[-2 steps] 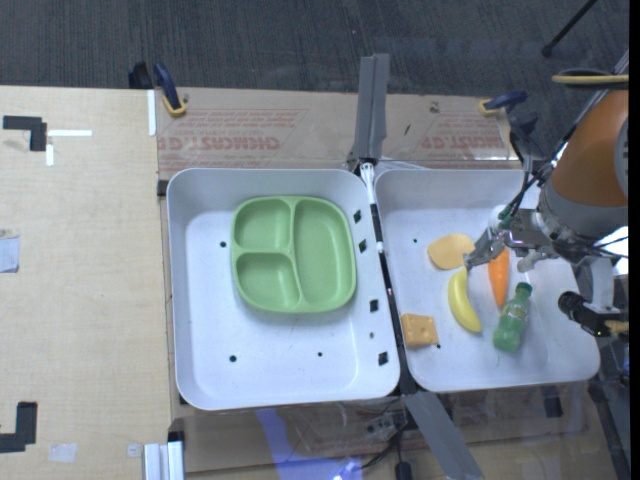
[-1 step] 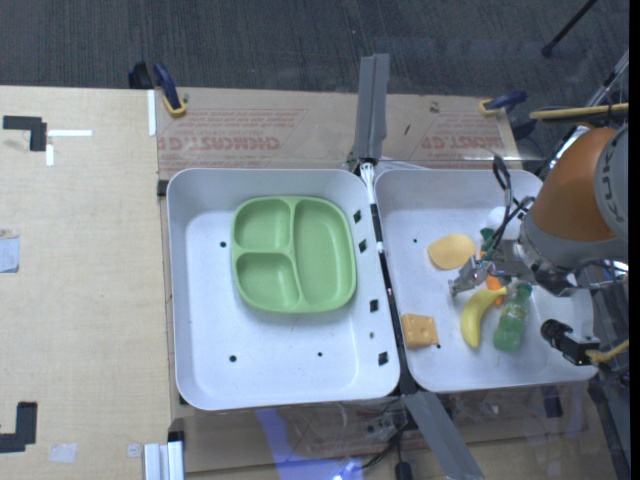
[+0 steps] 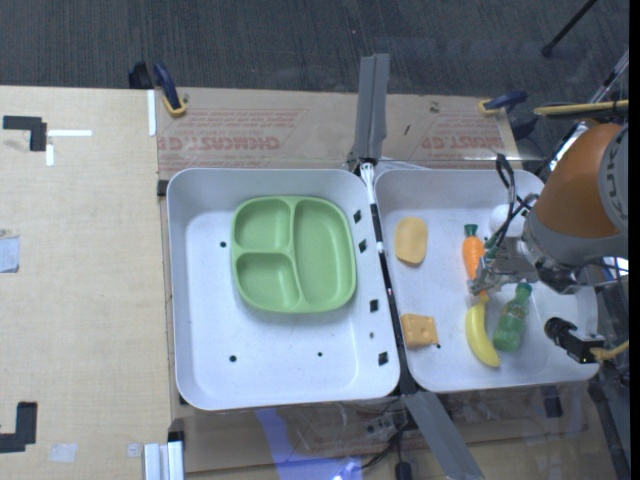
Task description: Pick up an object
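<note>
Camera view: gripper (image 3: 487, 271) low beside carrot (image 3: 471, 253); grip state indiscernible. Risk: knocking crowded banana (image 3: 481, 337), bottle (image 3: 511, 318) aside.

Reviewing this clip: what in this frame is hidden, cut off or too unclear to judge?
- End effector: in the camera view its tip is a small cluttered blur over the carrot, so any grasp cannot be judged.
- Carrot: its lower end is covered by the end effector.
- Green bottle: the wrist above crowds its top; too small to read.
- Arm: cut off by the right edge.
- Right bin: its far right side lies under the arm.
</note>
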You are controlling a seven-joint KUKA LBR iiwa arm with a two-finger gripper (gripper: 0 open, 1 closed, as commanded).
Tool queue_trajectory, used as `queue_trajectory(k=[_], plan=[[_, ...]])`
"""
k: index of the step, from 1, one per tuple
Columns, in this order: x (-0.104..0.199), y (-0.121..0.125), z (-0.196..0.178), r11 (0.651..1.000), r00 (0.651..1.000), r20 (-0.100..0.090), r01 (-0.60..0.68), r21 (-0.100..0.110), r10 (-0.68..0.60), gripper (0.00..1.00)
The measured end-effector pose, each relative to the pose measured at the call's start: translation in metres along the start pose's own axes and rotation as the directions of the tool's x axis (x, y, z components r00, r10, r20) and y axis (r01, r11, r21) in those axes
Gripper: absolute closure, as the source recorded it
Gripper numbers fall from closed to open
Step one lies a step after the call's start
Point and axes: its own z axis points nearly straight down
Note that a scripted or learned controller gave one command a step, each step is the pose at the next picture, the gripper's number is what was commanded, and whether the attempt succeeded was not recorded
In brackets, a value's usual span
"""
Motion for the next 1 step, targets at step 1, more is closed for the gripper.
queue_trajectory(k=[1], plan=[[0.1029,0.0285,-0.1136,0.991,0.991,0.001,-0.131,-0.001,0.131,1.0]])
